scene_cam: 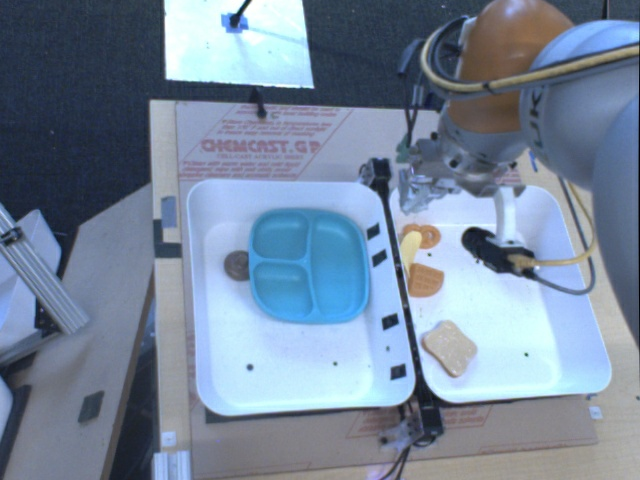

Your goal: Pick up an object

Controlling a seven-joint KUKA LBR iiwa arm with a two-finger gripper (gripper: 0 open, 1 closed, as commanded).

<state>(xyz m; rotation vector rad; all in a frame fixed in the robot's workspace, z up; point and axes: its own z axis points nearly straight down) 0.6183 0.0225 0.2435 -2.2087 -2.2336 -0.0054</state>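
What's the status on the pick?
Gripper over right bin's upper left corner, holding nothing visible. Orange pretzel-shaped toy just below it. Nothing blocking.

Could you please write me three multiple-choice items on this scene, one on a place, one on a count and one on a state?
1. Where does the blue divided plastic plate lie?
A. left white bin
B. right white bin
C. bare bench

2. How many compartments does the plate have?
A. two
B. three
C. five

3. How does the tan toast-shaped toy slice sit?
A. stacked on the plate
B. flat on the right bin's floor
C. between the fingers

Key: 1 A, the left bin's rim surrounds it; 2 B, its ridges mark three; 3 B, it lies alone.
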